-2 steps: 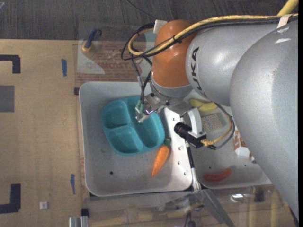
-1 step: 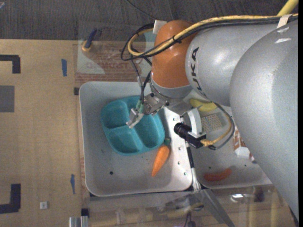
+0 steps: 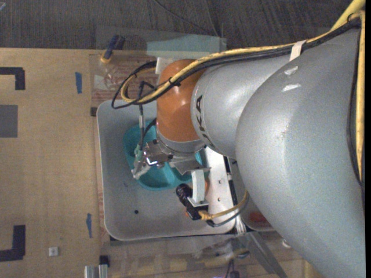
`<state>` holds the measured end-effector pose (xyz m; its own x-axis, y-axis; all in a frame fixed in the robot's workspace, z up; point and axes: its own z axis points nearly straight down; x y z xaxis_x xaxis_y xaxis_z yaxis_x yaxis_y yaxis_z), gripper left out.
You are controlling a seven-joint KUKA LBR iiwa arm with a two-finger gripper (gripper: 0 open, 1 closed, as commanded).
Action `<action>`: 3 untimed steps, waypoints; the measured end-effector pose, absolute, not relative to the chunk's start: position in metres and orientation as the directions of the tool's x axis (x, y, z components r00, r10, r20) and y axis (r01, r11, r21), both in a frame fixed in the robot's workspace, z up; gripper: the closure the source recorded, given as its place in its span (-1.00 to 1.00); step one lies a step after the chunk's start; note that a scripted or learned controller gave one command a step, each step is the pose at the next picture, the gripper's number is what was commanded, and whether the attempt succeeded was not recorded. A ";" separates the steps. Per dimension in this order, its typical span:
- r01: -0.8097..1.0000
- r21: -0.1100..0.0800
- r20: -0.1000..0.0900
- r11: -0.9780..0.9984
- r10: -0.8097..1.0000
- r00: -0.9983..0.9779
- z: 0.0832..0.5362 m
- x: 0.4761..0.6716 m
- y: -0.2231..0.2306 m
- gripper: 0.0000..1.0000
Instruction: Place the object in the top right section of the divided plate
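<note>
the arm [image 3: 278,126] filled most of the frame, with the gripper [image 3: 142,164] low over the teal plate [image 3: 134,143] in the white bin [image 3: 116,201] at centre left. couldn't tell what it held, the object was hidden. placement looked unfinished, i'd guess.

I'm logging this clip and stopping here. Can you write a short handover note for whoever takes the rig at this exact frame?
Tool: low over the teal divided plate in the white bin; whether it is open or shut can't be read from here.
Object: can't be made out; the arm covers most of the plate.
Done: arm brought over the plate.
Left: confirm the object sits in the top right section, then withdraw.
</note>
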<state>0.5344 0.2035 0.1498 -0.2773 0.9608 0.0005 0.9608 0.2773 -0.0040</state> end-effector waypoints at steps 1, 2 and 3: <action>0.973 0.000 -0.001 -0.229 0.973 0.229 0.302 0.506 0.209 -1.00; 0.893 -0.005 -0.003 -0.450 0.893 0.450 0.172 0.477 0.205 -1.00; 0.701 -0.001 -0.001 -0.713 0.701 0.713 0.340 0.538 0.208 -1.00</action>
